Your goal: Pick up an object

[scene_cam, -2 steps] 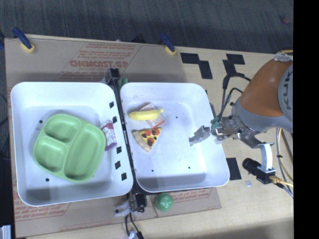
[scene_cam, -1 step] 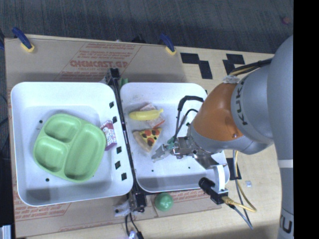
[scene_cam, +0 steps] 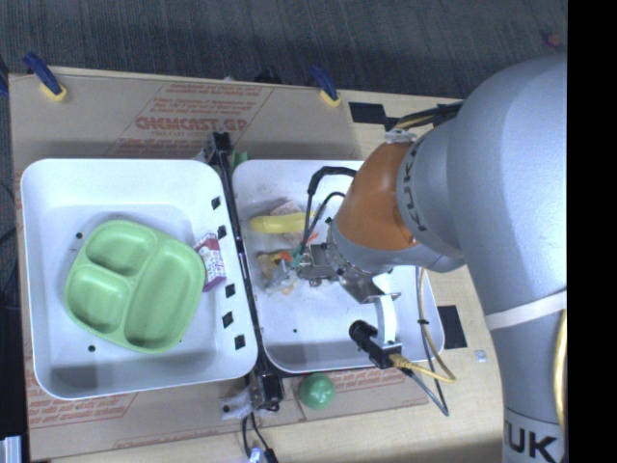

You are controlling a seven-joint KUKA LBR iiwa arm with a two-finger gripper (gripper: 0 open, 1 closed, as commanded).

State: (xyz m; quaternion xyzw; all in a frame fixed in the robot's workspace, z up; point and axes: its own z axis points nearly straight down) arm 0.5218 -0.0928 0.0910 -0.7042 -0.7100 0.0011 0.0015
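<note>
In the right bin (scene_cam: 318, 350) a yellow banana-shaped piece (scene_cam: 277, 224) lies near the back left. Below it sits a small cluster of coloured items (scene_cam: 275, 263) in a clear wrap. My gripper (scene_cam: 307, 261) is lowered into this bin, its tip right beside that cluster, and the wrist and orange band (scene_cam: 376, 210) cover it from above. In the left bin (scene_cam: 48, 258) rests a green divided plate (scene_cam: 135, 283), with a small purple and white packet (scene_cam: 212, 258) at its right edge.
A black divider (scene_cam: 236, 258) runs between the two bins. On the cardboard bench in front of the right bin sits a green ball (scene_cam: 315, 391). Cables and a black fitting (scene_cam: 371, 345) hang from the arm over the right bin's front part.
</note>
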